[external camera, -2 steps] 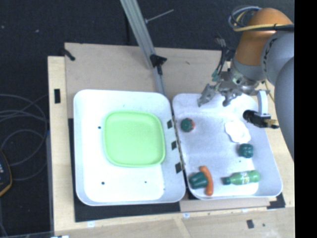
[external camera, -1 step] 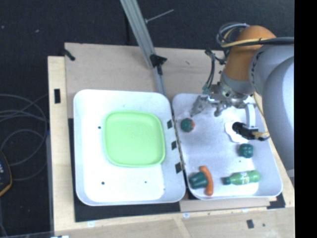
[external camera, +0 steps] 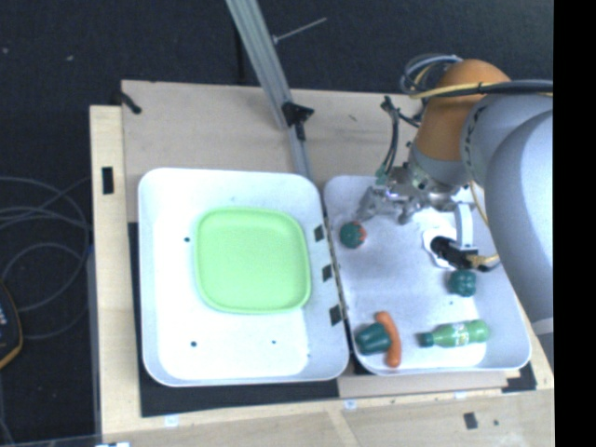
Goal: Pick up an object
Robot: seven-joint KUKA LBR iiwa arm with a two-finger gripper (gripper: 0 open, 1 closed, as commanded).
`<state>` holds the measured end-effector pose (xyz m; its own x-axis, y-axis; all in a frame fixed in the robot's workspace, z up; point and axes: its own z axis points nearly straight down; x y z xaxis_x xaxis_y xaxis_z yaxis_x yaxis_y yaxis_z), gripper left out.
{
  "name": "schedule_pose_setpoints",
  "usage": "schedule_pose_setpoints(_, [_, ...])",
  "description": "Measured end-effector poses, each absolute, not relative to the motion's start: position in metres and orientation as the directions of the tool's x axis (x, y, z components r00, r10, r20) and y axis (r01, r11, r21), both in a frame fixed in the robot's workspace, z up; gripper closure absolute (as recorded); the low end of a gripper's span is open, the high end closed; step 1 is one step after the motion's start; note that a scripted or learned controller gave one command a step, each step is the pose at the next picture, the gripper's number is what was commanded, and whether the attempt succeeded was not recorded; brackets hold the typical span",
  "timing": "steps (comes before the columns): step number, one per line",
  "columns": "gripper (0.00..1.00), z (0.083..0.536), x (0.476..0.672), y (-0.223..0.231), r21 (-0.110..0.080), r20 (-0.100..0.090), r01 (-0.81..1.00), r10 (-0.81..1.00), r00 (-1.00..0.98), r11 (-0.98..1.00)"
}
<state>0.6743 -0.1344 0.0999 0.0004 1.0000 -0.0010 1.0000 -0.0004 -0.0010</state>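
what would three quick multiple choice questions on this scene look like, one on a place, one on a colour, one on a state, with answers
1. Where does the plate lie?
A. in the left bin
B. in the right bin
C. on the bare bench

2. What colour is the bottle?
A. red
B. green
C. blue

3. How does the bottle rest?
A. standing upright
B. lying on its side
C. held in the tool

Answers:
1 A, the light green plate sits in the middle of the left bin.
2 B, its body is green, near the front edge of the right bin.
3 B, it lies flat on the bin floor, while the tool is at the bin's far end, nearer the dark green ball.
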Motion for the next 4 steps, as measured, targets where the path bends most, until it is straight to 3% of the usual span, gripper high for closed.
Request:
schedule_pose_setpoints(1, [1.00,0.112,0.675,-0.135,0.002,-0.001,1.000,1.000,0.000,0.000])
schedule_pose_setpoints(3, [1.00,0.207,0.688,-0.129,0.005,0.000,1.000,1.000,0.000,0.000])
schedule_pose_setpoints(4, [1.00,0.261,0.681,-0.123,0.006,0.000,1.000,1.000,0.000,0.000])
